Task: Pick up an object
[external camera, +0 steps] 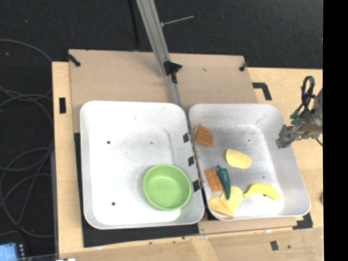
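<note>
**A:** Where did you have the arm?

**B:** You had the grey gripper (285,138) at the right rim of the right-hand shallow white bin (288,170), with the wrist entering from the right edge of the view and cables looped above it. Whether its jaws were apart or together, I could not tell.

**A:** And the objects you could pick?

**B:** All lay well apart from it. In that bin you had a pale yellow rounded piece (238,159) near the middle, an orange block (204,136) by the left wall, a dark green pepper-shaped item (223,181) touching a second orange block (213,179), and a yellow banana (262,191) near the front. The round green plastic bowl (167,186) sat in the left white bin (125,140) on the worktop (136,75).
</note>
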Available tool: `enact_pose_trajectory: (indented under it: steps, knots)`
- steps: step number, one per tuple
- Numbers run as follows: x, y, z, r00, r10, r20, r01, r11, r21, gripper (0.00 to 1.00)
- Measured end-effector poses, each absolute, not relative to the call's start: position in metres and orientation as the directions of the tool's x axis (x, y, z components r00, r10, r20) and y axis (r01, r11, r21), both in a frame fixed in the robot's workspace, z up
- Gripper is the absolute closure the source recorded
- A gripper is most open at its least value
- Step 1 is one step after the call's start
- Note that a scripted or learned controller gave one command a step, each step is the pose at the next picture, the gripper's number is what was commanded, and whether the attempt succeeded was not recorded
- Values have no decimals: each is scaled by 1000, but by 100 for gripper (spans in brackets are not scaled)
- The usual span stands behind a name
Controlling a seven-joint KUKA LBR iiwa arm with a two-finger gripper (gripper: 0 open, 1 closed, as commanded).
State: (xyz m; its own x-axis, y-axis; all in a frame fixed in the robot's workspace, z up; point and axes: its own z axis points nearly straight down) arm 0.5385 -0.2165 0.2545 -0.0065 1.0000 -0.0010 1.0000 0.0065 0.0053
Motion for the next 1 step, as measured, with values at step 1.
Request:
enact_pose_trajectory:
  steps: [1]
  knots:
    - [554, -165, 246, -7, 1000, 0, 1000, 7, 1, 100]
